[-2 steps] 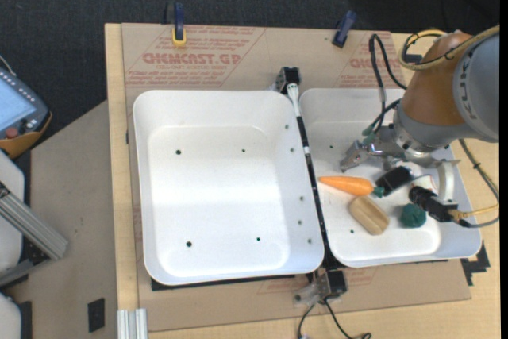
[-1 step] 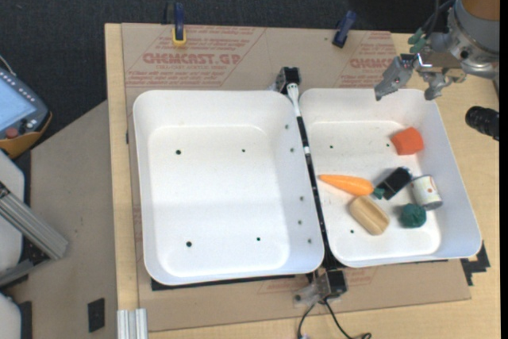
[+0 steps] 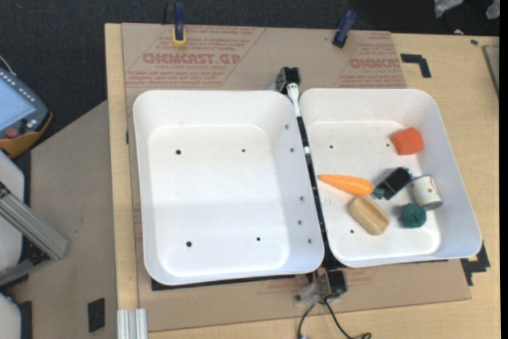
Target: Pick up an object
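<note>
You find the carrot point(image 3: 346, 184) in the right bin point(image 3: 444, 171), at its left wall, long axis running left-right, clustered with other objects. How the hand stands you cannot tell.

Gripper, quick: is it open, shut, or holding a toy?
Gripper: cannot be told. The carrot and orange block lie in the right bin.
</note>
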`<act>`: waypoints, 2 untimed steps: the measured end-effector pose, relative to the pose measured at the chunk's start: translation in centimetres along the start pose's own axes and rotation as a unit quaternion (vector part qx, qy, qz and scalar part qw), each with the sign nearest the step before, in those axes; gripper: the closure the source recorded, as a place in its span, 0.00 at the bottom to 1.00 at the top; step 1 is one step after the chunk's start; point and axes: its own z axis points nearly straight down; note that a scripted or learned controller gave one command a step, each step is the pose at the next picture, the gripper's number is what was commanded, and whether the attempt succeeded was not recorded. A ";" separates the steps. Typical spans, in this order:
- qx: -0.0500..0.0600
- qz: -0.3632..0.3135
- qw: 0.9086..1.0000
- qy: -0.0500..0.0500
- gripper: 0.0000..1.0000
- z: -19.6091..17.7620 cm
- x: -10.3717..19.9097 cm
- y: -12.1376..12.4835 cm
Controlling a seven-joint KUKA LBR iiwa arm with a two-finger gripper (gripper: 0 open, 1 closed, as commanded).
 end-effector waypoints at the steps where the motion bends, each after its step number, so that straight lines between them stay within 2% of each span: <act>1: 0.007 -0.001 1.000 0.002 1.00 -0.2 0.3 -0.2; 2: 0.018 0.000 1.000 0.006 1.00 11.9 0.1 -2.3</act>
